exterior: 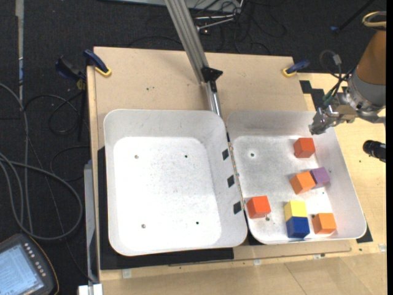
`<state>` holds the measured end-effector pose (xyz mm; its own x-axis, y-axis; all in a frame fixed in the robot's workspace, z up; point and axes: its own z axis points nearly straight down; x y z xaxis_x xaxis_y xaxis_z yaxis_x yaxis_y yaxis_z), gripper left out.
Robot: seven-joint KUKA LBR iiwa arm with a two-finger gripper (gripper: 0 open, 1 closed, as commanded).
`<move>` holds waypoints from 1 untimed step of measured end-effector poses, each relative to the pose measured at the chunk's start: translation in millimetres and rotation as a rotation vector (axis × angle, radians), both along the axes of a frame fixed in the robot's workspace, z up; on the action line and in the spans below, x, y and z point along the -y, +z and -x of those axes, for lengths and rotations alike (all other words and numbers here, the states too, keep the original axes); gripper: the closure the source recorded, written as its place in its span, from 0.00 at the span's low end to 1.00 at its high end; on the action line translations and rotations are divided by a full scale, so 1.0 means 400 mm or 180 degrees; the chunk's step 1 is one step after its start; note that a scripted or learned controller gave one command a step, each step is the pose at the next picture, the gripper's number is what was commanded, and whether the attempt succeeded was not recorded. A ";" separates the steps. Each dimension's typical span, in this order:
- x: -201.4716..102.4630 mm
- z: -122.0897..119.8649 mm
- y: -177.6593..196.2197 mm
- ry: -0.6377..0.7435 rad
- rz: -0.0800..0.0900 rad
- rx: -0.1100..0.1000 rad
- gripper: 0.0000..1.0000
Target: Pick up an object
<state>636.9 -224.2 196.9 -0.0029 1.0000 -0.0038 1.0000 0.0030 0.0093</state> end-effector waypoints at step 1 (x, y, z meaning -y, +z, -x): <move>0.000 -0.003 0.063 -0.0002 -0.0004 -0.0012 1.00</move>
